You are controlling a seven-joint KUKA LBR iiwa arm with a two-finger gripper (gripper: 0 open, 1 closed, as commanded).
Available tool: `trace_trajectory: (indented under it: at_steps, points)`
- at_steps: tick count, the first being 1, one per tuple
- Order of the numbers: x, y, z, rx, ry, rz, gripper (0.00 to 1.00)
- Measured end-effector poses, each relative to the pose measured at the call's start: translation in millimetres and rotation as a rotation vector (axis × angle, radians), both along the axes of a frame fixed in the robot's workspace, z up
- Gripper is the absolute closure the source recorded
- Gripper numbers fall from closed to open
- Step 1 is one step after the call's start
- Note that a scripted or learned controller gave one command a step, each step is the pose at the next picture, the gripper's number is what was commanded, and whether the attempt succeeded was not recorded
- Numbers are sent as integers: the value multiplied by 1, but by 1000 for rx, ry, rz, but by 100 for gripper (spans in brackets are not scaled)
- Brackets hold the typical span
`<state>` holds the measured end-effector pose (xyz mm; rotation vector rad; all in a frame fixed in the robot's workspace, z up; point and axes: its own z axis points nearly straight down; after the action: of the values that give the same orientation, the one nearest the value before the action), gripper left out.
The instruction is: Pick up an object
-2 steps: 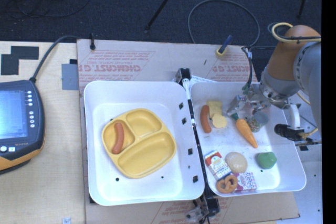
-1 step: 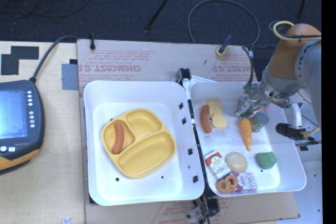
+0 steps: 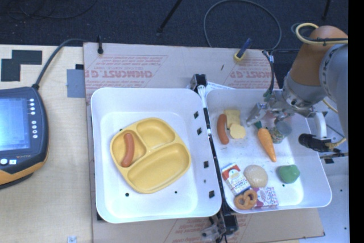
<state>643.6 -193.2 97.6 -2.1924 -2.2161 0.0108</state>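
Orange carrot (image 3: 267,144) lies in the right bin (image 3: 318,190), just at five o'clock from the hand (image 3: 267,114), which hangs over the bin's upper part; whether it is apart or together cannot be told. At nine o'clock from the carrot sit cheese (image 3: 234,124) and a sausage (image 3: 222,128). A yellow tray (image 3: 165,163) occupies the left bin (image 3: 108,179).

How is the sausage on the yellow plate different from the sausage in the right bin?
The sausage on the yellow plate lies in a plate compartment in the left bin; the right-bin sausage lies on the bin floor beside a yellow block. The plate one tilts slightly; the other runs straighter. Both are reddish-orange and similarly sized.
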Motion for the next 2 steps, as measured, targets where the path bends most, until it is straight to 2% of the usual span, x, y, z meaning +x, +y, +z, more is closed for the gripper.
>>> trace_trajectory:
  at_steps: [1,2]
  points:
    - [0,0,6,1,5,2,100]
    - [-1,0,6,2,8,3,0]
